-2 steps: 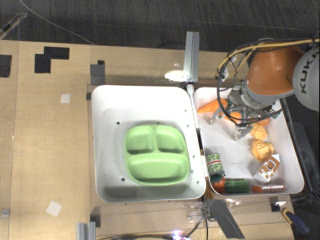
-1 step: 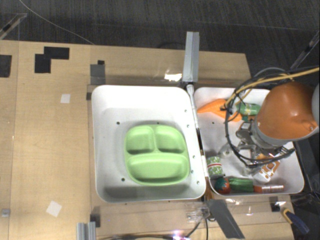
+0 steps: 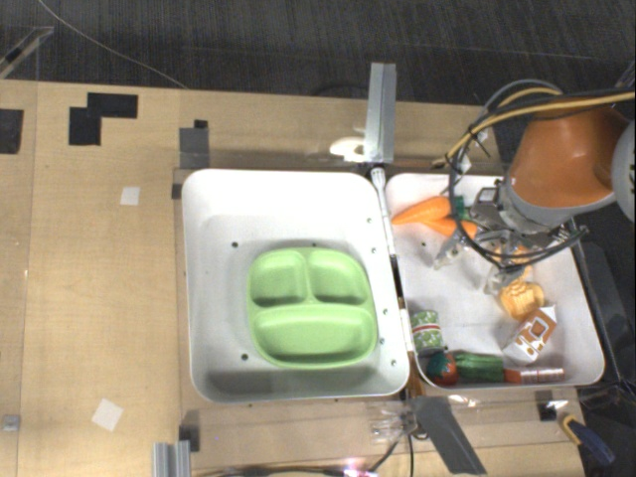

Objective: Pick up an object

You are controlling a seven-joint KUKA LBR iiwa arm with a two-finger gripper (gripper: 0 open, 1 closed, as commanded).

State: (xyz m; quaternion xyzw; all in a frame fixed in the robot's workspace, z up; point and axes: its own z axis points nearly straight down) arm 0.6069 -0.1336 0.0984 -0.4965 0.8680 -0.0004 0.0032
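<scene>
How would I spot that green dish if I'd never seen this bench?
Look at the left bin of the two white ones. The green plate lies in its middle, apart from the walls. It is pale green with three compartments, while the small items all sit in the right bin.

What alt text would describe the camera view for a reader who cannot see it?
A grey arm with an orange band reaches into the right white bin, its gripper hanging above the bin floor near an orange carrot-shaped toy. The left white bin holds a green three-compartment plastic tray; small toys lie along the right bin's near edge.

Wooden bench, dark carpet
</scene>
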